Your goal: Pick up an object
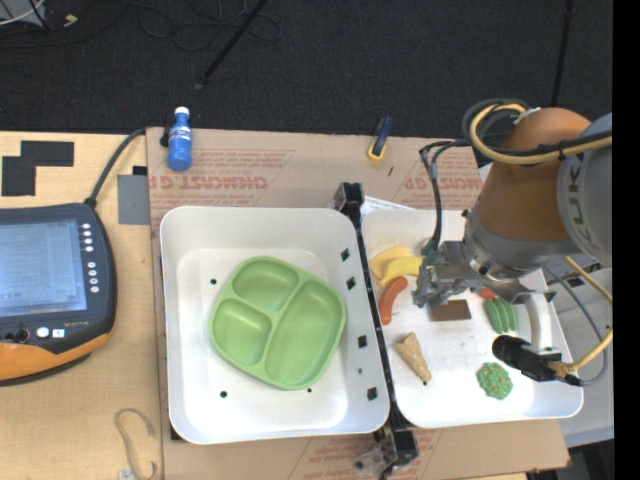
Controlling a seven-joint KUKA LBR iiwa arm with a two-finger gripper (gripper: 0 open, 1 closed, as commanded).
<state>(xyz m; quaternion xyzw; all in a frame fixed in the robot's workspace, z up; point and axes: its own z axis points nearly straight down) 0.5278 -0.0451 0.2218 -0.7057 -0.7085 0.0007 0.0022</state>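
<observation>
The arm's orange band (535, 178) sits above the right bin (440, 408), the jaws (437, 286) low beside a brown block (451, 311). Jaw state cannot be told. Nothing is seen lifted, so the pick appears unfinished.

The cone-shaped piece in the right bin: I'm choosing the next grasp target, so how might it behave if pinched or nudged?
The cone lies on its side on the right bin floor, so a nudge would probably roll it in an arc around its tip. Its tapering sides might squirt out of a pinch. It looks like a small toy, so likely light and stiff.
</observation>
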